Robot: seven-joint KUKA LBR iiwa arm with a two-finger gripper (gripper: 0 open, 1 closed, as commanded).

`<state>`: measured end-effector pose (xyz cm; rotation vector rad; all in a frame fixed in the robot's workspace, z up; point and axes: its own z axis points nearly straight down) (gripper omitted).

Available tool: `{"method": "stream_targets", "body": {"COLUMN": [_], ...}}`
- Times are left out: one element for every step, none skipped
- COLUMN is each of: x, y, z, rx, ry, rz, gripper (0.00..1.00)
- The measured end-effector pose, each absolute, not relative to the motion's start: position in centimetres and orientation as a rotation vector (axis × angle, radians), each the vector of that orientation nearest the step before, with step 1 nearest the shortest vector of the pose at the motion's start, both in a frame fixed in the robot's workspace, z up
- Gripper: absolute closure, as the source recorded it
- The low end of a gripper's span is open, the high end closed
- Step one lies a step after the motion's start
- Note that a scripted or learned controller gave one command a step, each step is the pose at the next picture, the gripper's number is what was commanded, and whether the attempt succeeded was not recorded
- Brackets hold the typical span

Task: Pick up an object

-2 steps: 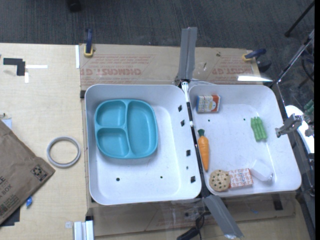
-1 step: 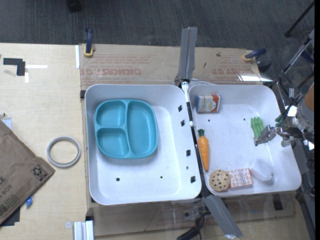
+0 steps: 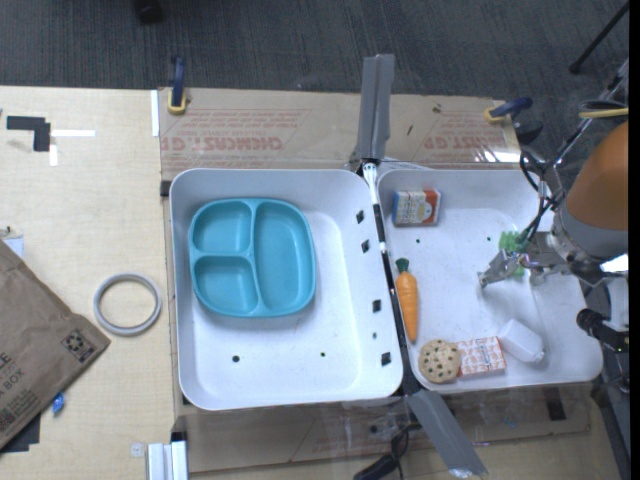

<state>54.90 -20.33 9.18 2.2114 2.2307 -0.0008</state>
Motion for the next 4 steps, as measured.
{"method": "stream_targets", "body": {"x": [61.0,61.2,61.2,61.4], "y": [-21.4,-18.0,-18.0,-18.1], "z": [9.2,9.2,9.2,10.3], "rx": [2.144,2.016,2.016,2.013], "ry": [2.304,2.409,2.409,2.406], "rz": [0.011,-0.002,-0.002,0.001], "gripper": [0.0,0.0,0.0,1.0]}}
